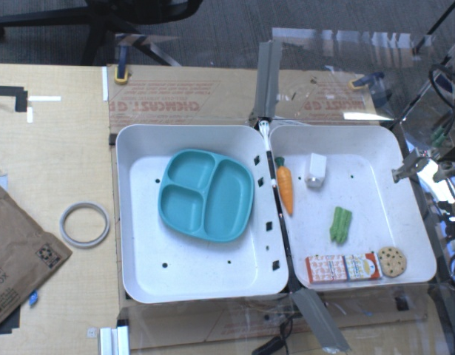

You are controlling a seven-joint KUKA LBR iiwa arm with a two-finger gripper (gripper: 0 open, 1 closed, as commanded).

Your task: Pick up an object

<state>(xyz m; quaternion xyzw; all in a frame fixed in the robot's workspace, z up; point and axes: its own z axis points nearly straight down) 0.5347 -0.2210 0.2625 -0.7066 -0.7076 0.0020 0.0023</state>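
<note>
The carrot [285,189] is lying light, stiff and probably slick, best pinched across its middle; the gripper's state I cannot tell.

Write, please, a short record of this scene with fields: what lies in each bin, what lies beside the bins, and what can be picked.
left bin: one teal divided plate, three compartments
right bin: toy carrot by the left wall; small white block; green toy vegetable; flat red and white box at the front; cookie right of the box
bench, left side: ring of tape; cardboard box
candidates for picking: the five things in the right bin lie mostly apart; box and cookie are close together
</note>
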